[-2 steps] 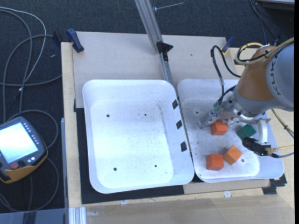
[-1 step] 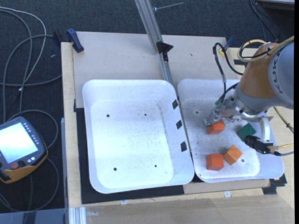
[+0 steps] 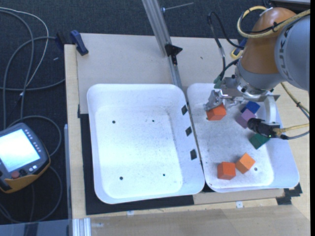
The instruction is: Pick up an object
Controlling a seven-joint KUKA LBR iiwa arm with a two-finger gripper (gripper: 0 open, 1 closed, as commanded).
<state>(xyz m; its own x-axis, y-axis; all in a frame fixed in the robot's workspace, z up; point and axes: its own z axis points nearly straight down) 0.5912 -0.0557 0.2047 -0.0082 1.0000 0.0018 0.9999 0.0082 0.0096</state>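
Two shallow white bins sit side by side on a tan table (image 3: 123, 58). Over the right bin (image 3: 288, 173), the gripper (image 3: 214, 103) is closed around an orange block (image 3: 216, 113). Nearby lie purple (image 3: 244, 117), blue (image 3: 252, 106) and green (image 3: 258, 140) blocks; two more orange cubes (image 3: 235, 167) rest near the front.

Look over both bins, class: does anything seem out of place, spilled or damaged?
Nothing stands out. The blocks all lie inside the right bin: an orange-red block at the gripper, two orange blocks near the front, and blue, purple and green ones under the arm.
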